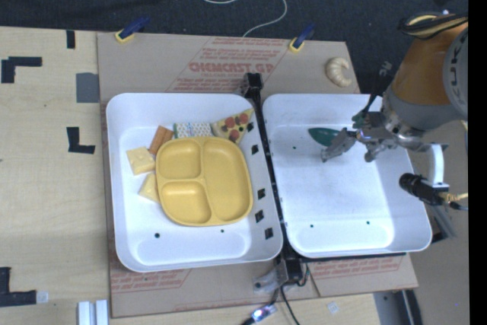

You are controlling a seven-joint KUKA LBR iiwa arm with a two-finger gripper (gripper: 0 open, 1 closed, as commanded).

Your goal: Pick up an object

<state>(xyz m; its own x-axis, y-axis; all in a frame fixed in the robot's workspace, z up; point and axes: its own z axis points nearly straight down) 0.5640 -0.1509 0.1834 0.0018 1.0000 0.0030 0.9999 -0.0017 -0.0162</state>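
A grey arm (434, 80) with an orange band reaches in from the right, and its gripper (351, 150) hangs over the upper middle of the right bin (342, 240). The two fingers (332, 151) point down and to the left, spread apart with a clear gap between them, and nothing sits in that gap. Just up and to the left of the fingertips lies a small dark green object (323, 135), resting on the bin floor near the far wall; whether the nearer fingertip touches it is too fine to tell. Below the jaws, the floor of the right bin is plain white. To the left of the jaws, past the black divider where the two bins meet, stands the left bin (122, 164). In it lies a yellow tray (204, 180) with three compartments, two smaller ones at its far side and a larger one at its near side. Tucked around the tray's left and far edges are a few flat pieces: pale yellow squares (141, 160), an orange-brown piece (160, 138), a patterned card (192, 130) and a pizza-like slice (234, 123) near the divider. Farther off, above and to the right of the jaws, a small beige lump (340, 71) rests on the brown board (228, 65) beyond the bins, and a white cable (243, 0) loops across the dark floor behind.
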